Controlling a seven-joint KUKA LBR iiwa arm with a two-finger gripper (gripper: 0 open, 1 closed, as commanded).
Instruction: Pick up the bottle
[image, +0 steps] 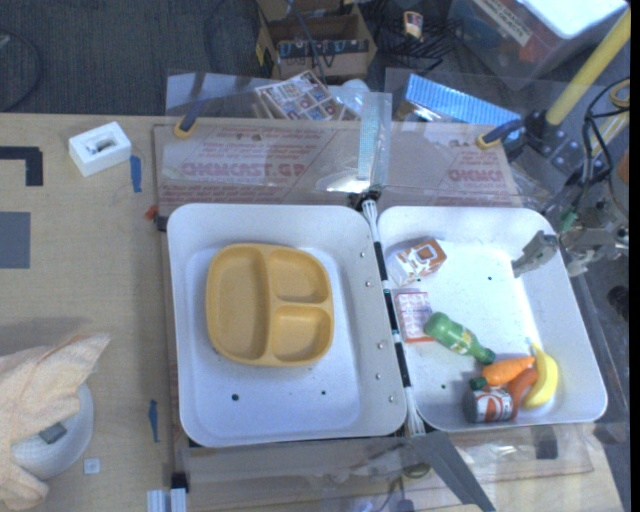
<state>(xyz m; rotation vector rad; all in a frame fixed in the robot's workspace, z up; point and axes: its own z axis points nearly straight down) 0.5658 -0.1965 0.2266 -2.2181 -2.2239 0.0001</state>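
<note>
One yellow plastic divided tray (269, 303) sits in the left white bin (195, 400); one green plastic bottle (457, 336) lies mid right white bin (575, 330) among five other items; the tool (540, 252), grip state unclear, hovers at the far edge

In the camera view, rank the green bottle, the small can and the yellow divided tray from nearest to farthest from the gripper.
Measured from the gripper at the right bin's right edge:
1. Green bottle, lying mid-bin, below and left of the gripper.
2. Small can, near the bin's front edge.
3. Yellow divided tray, across in the left bin.
</note>
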